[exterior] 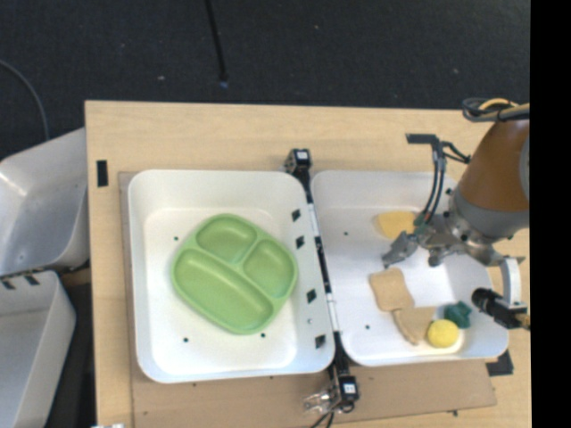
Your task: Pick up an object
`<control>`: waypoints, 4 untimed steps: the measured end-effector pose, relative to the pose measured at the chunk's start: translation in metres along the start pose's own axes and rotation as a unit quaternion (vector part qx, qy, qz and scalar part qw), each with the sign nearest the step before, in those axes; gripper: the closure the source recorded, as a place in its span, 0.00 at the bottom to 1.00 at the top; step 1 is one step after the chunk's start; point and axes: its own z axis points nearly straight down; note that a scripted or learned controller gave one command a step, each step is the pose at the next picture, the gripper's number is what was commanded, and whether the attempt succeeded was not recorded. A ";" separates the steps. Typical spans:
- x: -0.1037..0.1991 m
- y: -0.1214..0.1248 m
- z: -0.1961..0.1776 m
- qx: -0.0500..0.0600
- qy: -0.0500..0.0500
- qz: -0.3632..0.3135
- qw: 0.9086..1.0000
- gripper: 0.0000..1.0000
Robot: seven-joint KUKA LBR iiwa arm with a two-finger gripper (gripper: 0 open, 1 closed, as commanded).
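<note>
The right bin holds several small items. A pale yellow piece lies near its back. A tan flat piece sits in the middle, and a second tan piece lies toward the front. A yellow ball and a small dark green object rest at the front right. My gripper hangs over the bin, between the pale yellow piece and the tan flat piece. It is open, its fingers spread with nothing between them.
The left bin holds a green divided plate. A divider with black clips runs between the bins. The arm's orange band covers the right bin's far right side.
</note>
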 end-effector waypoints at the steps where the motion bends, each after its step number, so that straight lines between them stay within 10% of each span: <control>1: -0.001 0.002 -0.014 -0.004 -0.001 0.002 1.000 1.00; 4: -0.005 0.003 -0.125 -0.004 -0.001 -0.002 1.000 1.00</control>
